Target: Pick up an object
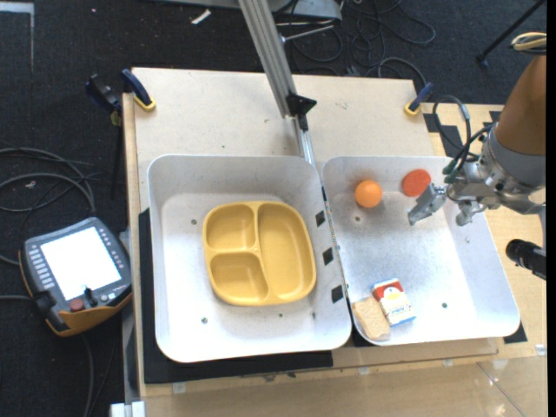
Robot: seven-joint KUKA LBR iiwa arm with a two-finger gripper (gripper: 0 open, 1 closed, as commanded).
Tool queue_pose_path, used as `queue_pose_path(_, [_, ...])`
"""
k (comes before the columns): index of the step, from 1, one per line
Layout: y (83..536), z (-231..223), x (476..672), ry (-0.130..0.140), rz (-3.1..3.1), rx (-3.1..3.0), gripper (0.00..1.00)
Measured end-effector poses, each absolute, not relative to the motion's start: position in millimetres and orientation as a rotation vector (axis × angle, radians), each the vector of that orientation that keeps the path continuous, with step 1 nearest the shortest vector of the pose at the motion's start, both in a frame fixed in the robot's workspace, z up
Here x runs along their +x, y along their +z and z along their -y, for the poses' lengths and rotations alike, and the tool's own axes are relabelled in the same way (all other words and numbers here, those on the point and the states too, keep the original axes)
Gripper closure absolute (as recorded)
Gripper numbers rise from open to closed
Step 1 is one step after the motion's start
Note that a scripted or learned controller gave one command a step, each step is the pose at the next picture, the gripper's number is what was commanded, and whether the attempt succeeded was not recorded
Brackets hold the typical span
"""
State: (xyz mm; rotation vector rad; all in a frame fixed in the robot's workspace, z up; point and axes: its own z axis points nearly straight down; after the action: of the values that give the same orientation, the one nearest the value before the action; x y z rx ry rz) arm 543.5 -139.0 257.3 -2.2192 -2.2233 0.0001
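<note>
- As the camera view has it, gripper (443,207) hovers over the right bin (473,307), fingers apart, holding nothing.
- Step: approach, judged; no object grasped yet.
- Red disc (416,182): just beside the gripper, nearest candidate.
- Orange ball (368,194): farther from the gripper, beyond the disc.
- Next: descend, straddle the disc, close.
- Boxed snack (393,301), biscuit (373,318): well apart from the gripper.
- Yellow tray (259,252): left bin; no obstruction.

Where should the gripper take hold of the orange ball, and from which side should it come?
Probably from straight above, fingers closing across the widest part of the ball. It is round, so any axis works, and it lies apart from the red disc and the bin walls.
</note>
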Motion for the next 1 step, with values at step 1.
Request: queue_pose_path(1, [257.4, 139.1, 543.5, 0.0, 2.223, -2.22, 0.0])
